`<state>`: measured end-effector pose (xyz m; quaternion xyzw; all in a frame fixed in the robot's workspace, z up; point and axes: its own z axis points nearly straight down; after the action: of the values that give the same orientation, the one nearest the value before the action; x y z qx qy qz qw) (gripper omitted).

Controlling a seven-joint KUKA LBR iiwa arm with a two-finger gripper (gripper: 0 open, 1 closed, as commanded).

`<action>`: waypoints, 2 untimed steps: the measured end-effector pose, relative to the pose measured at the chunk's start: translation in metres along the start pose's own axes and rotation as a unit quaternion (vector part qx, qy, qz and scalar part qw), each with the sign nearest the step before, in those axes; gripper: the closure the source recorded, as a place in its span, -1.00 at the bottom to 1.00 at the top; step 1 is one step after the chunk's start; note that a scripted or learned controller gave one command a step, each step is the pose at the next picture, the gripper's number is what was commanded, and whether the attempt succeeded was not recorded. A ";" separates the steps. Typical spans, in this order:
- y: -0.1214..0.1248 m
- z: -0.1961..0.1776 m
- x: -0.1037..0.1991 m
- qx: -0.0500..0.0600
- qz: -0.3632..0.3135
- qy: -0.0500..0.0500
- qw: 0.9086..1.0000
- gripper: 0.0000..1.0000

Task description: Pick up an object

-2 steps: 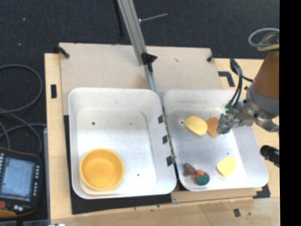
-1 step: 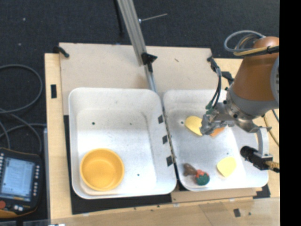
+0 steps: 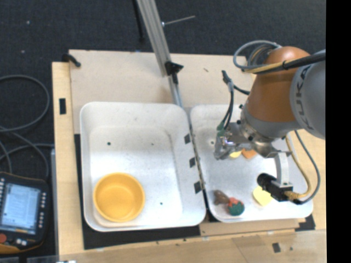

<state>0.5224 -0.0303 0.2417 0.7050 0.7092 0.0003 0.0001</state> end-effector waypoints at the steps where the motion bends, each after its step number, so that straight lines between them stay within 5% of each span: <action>1: 0.008 0.004 0.057 0.000 -0.001 0.001 1.000 1.00; 2: 0.007 -0.005 0.115 0.000 -0.002 0.001 1.000 1.00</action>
<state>0.5285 0.0849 0.2472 0.7038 0.7104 0.0013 -0.0004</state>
